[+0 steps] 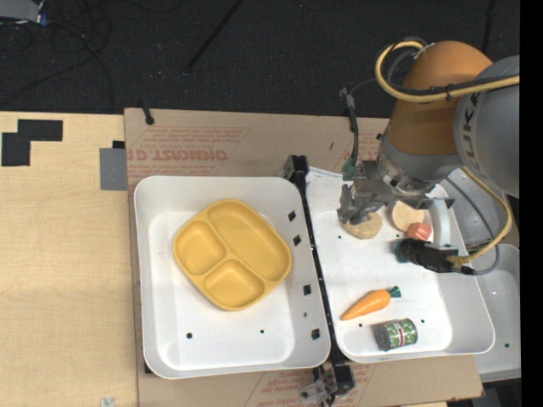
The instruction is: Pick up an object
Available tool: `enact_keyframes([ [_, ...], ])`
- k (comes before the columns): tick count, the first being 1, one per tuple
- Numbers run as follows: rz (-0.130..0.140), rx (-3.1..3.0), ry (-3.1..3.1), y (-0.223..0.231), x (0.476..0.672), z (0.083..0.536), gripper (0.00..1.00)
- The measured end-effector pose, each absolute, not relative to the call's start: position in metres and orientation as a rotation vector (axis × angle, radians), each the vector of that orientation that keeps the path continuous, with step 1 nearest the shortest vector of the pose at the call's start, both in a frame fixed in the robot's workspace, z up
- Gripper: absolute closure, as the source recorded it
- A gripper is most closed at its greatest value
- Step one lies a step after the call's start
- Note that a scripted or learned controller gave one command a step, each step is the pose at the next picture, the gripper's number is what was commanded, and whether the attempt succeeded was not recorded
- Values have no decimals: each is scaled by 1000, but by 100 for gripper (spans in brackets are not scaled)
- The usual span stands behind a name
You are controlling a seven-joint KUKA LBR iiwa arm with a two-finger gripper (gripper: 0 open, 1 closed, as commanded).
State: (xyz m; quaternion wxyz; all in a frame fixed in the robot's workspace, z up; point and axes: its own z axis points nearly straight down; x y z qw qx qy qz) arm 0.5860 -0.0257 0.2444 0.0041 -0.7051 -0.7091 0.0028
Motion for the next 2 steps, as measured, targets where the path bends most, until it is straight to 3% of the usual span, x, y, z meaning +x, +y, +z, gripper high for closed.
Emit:
enact_keyframes([
  [2, 13, -2210, -2221, 79, 574, 221, 100],
])
